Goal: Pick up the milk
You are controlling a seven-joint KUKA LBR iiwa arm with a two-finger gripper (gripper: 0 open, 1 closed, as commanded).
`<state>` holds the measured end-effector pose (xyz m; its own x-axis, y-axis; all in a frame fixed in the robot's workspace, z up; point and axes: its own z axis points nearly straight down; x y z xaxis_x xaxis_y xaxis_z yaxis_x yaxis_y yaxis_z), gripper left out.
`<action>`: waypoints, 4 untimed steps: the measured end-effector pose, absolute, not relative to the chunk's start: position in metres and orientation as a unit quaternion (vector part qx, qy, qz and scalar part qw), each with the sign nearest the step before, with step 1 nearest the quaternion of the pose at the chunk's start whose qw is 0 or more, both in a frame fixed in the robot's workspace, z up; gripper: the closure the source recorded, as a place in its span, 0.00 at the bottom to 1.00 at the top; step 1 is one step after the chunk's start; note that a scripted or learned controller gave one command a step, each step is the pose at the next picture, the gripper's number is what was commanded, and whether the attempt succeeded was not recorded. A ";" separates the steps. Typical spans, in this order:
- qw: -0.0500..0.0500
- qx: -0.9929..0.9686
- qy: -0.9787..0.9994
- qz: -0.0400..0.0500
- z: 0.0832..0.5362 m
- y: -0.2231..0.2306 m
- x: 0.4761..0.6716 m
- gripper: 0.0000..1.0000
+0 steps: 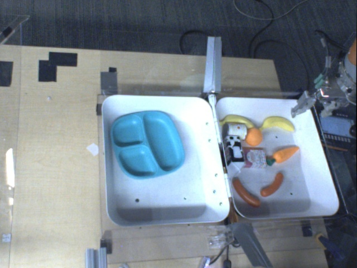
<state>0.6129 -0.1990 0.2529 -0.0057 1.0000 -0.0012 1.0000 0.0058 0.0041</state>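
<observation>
Bins (220, 200) on pale wooden bench (50, 166)

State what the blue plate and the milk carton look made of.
Plate: likely moulded plastic, uniform blue, smooth with soft sheen, rounded compartment ridges. Milk carton: looks like printed card or plastic, white with black patches; too small to tell which.

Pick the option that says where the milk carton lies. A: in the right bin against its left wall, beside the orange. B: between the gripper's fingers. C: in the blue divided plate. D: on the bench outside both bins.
A: the milk carton lies in the right bin against its left wall, the orange just right of it.
</observation>
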 end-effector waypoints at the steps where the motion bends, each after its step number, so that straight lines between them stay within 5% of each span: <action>1: 0.003 0.704 0.710 0.002 0.265 -0.205 0.557 0.00; 2: 0.001 0.698 0.716 0.001 0.161 -0.181 0.611 0.00; 3: 0.005 0.676 0.737 0.002 0.095 -0.102 0.600 0.00; 4: 0.004 0.643 0.766 -0.004 0.116 -0.101 0.663 0.00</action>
<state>0.6627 -0.1007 0.1162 -0.1734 0.9848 -0.0105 0.9848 0.1734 -0.0012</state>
